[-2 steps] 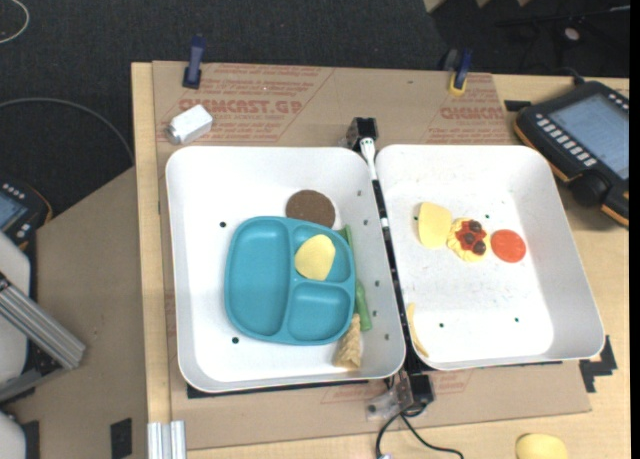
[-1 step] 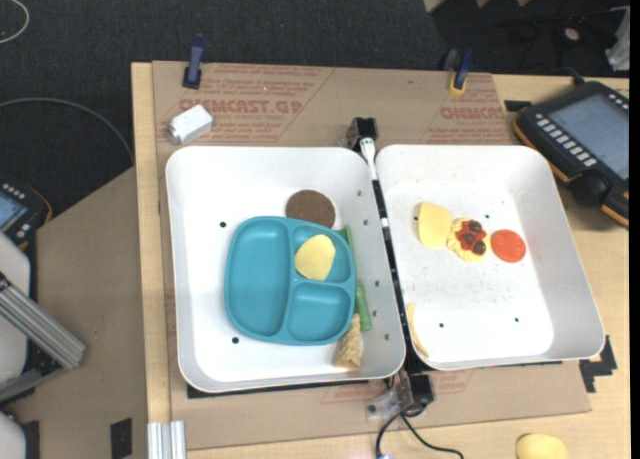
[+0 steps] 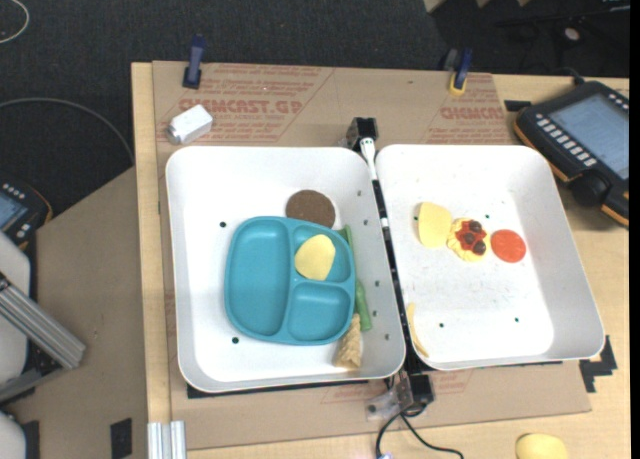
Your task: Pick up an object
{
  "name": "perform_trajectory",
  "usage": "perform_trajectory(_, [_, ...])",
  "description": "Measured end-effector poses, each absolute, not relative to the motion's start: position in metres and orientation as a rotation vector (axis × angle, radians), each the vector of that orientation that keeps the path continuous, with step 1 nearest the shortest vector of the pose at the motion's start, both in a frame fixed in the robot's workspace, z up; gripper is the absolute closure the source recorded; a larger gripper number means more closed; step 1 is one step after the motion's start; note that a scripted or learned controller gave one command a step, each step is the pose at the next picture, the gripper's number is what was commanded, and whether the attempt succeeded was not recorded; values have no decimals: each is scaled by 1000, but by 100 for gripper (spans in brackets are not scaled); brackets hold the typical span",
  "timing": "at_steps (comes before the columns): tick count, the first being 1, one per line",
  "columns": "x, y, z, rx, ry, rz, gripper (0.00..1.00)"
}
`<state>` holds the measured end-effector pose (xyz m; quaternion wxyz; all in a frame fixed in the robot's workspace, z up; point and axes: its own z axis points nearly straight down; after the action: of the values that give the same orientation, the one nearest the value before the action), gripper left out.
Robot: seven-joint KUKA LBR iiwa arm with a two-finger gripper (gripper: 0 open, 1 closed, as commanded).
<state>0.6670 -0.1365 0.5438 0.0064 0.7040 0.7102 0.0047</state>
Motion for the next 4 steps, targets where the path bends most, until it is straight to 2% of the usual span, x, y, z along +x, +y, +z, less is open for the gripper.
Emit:
perform_trajectory(1, [660,-222,458,2229,2217,-7,100])
perform_trajectory(2, [667,-164,540,2210,2219,9,100])
perform_trajectory(3, [660,-227,417,2233,2220,-10,100])
perform_trajectory(4, [667,-216,544,2208,2213,10,100])
